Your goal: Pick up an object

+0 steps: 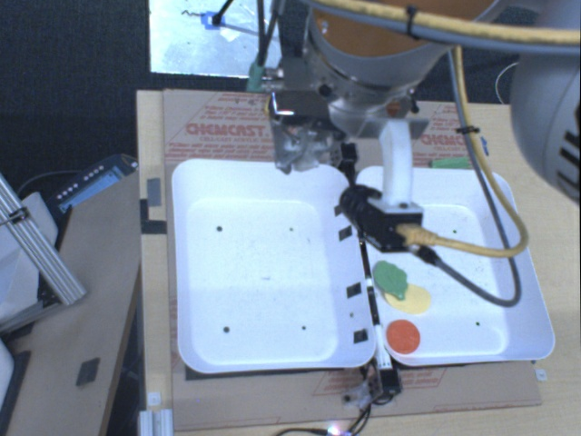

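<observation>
A: That pincer (307,153) is hanging over the back rim of the left shallow white plastic bin (263,271), right at the far edge. I can't tell from here how it is set; it's just a tangle of grey metal under the big grey and orange arm (399,16).

B: Nothing in it that I can make out. Where are the pieces it could take?

A: All over in the right shallow white plastic bin (472,334), near the divide between the two bins. There's a flat green leaf-shaped piece (388,275), lying partly on a flat yellow oval piece (410,300), and just in front of those a round orange-red disc (403,336) close to the front corner. They're well apart from the pincer.

B: What's the black block with the yellow cable?

A: A black boxy unit (381,221) on a white post, sitting over the seam between the bins; the yellow cable (472,243) loops out across the right bin.

B: Any writing?

A: The brown cardboard sheet (218,121) under the bins, lying on the counter (109,334), has red print. I read "CHEMCAST" behind the left bin, with smaller lines under it too fine to read. More red print shows behind the right bin, cut off by the arm.
</observation>
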You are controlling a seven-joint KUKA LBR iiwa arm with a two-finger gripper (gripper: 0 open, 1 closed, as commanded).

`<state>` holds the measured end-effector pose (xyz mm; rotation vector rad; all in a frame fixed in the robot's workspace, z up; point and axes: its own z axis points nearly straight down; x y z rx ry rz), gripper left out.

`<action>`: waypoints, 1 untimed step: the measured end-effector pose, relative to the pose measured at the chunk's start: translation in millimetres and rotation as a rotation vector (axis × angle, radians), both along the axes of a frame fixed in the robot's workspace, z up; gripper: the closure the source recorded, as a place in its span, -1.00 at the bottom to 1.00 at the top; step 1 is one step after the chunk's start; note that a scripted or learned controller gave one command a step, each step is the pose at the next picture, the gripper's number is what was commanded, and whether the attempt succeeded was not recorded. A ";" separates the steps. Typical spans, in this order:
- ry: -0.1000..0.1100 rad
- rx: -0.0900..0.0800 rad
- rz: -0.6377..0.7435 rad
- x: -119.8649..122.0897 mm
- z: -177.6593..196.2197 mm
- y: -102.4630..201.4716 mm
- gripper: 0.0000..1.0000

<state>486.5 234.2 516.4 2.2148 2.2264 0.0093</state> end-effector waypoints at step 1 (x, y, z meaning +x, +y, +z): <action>0.002 -0.001 0.000 -0.2 19.7 -1.2 1.00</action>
